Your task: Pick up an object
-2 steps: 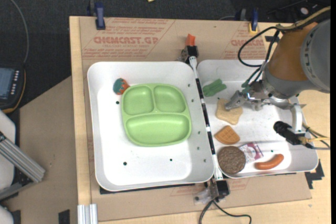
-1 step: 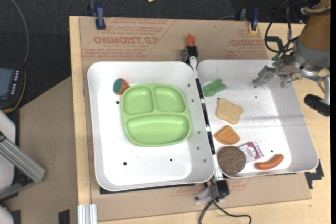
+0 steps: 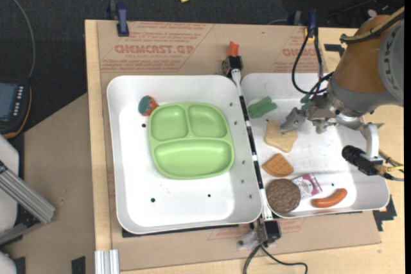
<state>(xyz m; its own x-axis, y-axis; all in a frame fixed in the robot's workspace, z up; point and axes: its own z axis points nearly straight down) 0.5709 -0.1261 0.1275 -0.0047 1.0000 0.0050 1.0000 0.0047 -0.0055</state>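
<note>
1. The arm is seen reaching in over the right bin point(image 3: 379, 199), orange band above the wrist, with the tool point(image 3: 297, 121) brought low near the bin's middle.
2. The tool's state cannot be told: the tip is dark, foreshortened and too small to be read.
3. A pale slice of bread point(image 3: 280, 137) is found just beside the tool's tip, touching it or very nearly so; which of the two cannot be made out. Nothing is seen gripped.
4. Other candidates are spread through the same bin: a green piece point(image 3: 262, 106) toward the far edge, an orange cracker-like piece point(image 3: 277, 166) below the bread, a brown round patty point(image 3: 283, 195) at the near edge, a small pink-and-white packet point(image 3: 311, 184) and a sausage point(image 3: 328, 198) near the front right.
5. In the left bin point(image 3: 128, 196) a green divided plate point(image 3: 191, 139) is lying flat, with a small red-and-green toy point(image 3: 148, 105) just off its far left corner.
6. The step in hand is judged to be the approach, with the bread the likeliest target.
7. Next, the tool would need to be centred over the slice and closed on it before any lift is tried; a thin, flat slice may well be missed or slip.
</note>
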